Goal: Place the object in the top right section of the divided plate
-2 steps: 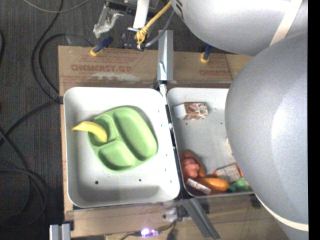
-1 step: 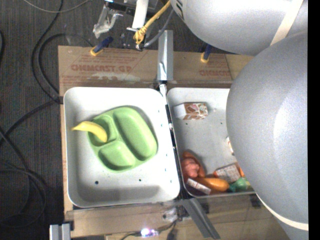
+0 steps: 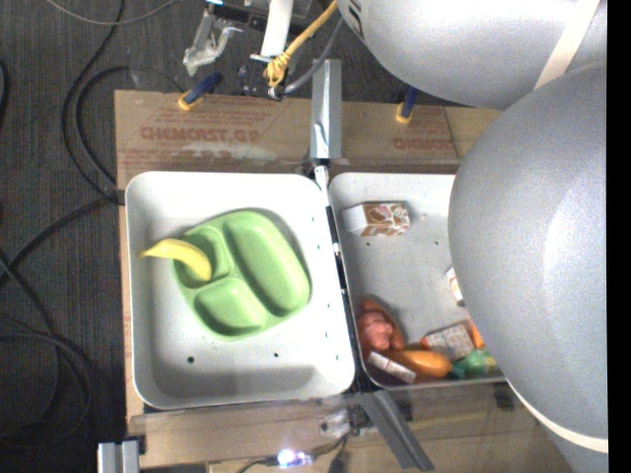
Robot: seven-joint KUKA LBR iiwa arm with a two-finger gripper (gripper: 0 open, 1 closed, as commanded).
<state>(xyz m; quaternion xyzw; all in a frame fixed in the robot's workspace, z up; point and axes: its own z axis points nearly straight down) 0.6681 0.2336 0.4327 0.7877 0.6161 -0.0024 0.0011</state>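
A green divided plate (image 3: 264, 264) lies in the left white bin (image 3: 158, 363). A yellow banana (image 3: 180, 255) rests on the plate's left-hand section, its tip hanging over the rim towards the bin's left wall. My gripper (image 3: 240, 49) hangs high over the bench's back edge, well beyond the plate. Its fingers stand apart with only dark floor showing between them. The grey arm covers much of the right side of the view.
The right bin (image 3: 414, 264) holds a small carton (image 3: 385, 218), a reddish food piece (image 3: 375, 329), an orange carrot (image 3: 430, 364), a small packet (image 3: 451, 340) and a green item (image 3: 475, 366). A metal divider (image 3: 323, 116) runs between the bins. Cables lie on the floor at left.
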